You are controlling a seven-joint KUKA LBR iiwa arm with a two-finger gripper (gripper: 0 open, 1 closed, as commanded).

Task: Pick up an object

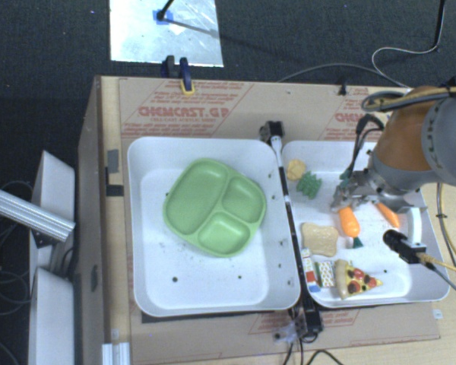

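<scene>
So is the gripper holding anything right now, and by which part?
Cannot tell. The gripper sits low in the right bin, just above the orange carrot, but nothing shows between its fingers.

Even overhead light, soft shadows, slight blur, glare on white bins [148, 280].

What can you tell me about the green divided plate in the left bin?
The green divided plate looks like pale green moulded plastic with rounded corners and three compartments: one large on its left, two smaller on its right. It lies flat and right side up on the floor of the left bin, turned at an angle to the bin's walls, roughly central. Nothing rests in it, and the gripper is over the right bin, away from it.
</scene>
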